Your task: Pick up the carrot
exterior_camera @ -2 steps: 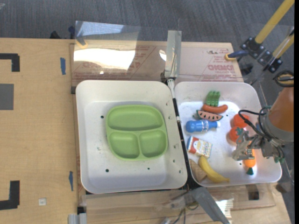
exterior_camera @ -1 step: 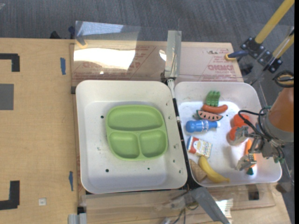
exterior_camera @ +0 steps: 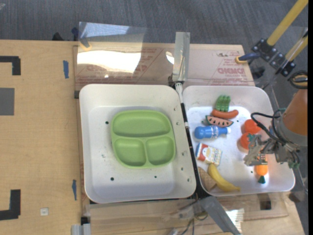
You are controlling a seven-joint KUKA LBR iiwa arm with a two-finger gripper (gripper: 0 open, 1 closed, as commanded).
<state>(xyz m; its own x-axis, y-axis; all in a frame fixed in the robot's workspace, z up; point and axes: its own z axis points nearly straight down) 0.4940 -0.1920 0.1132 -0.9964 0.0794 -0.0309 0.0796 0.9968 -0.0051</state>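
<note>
The carrot [exterior_camera: 262, 170] is a small orange toy with a green tip, lying near the front right corner of the right bin [exterior_camera: 281, 184]. My gripper [exterior_camera: 259, 155] hangs directly over the carrot's upper end, at the end of the arm reaching in from the right. Its metal body and cables hide where it meets the carrot, so I cannot tell whether it touches it.
The right bin also holds two orange-red round toys [exterior_camera: 250, 127] left of the gripper, a banana [exterior_camera: 221, 178], a small carton [exterior_camera: 209, 154], a blue bottle [exterior_camera: 211, 131], a watermelon slice [exterior_camera: 218, 121], a sausage [exterior_camera: 226, 114] and a green toy [exterior_camera: 223, 102]. A green divided plate [exterior_camera: 143, 137] lies in the left bin.
</note>
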